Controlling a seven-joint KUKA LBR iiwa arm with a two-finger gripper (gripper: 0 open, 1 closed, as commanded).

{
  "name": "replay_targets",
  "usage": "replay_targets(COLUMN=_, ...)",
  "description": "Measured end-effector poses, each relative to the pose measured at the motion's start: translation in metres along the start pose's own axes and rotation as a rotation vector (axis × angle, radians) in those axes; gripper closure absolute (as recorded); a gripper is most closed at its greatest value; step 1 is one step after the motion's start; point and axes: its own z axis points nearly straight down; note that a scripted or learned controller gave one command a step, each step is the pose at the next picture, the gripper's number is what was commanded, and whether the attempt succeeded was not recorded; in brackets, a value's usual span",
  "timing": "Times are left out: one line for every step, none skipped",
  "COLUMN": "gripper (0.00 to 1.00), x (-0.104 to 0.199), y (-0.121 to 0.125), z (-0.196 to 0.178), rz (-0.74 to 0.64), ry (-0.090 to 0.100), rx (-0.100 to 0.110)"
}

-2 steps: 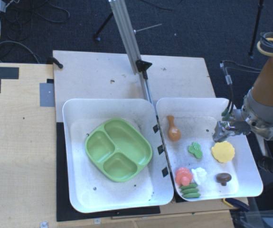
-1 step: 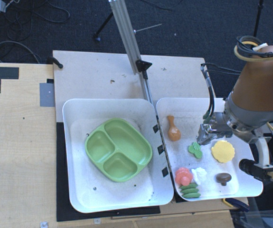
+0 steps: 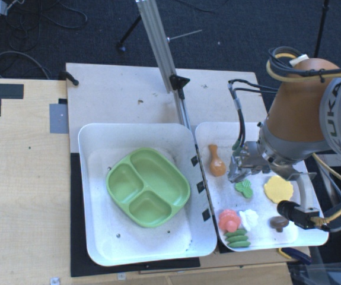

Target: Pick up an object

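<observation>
Toys crowd the lower end of the right-hand white bin (image 3: 321, 237): green pea pod (image 3: 237, 238), pink-red lump (image 3: 230, 220), small white piece (image 3: 249, 218), brown mushroom-like piece (image 3: 279, 222). Higher, a green leafy toy (image 3: 244, 189) lies just under the metal gripper (image 3: 239, 172), beside a yellow disc (image 3: 278, 189); an orange-tan pear shape (image 3: 216, 162) sits left. Its state is unreadable, partly hidden by the arm. At frame centre-left, the left-hand white bin (image 3: 93, 159) holds a green divided plastic tray (image 3: 147, 186).
</observation>
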Motion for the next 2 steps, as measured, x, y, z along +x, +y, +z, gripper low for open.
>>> replay_targets(gripper=1.0, x=0.047, y=0.01, z=-0.003, rz=0.0, ry=-0.001, rx=-0.001)
replay_targets(gripper=1.0, x=0.097, y=0.028, z=0.003, rz=-0.001, ry=-0.001, rx=-0.001)
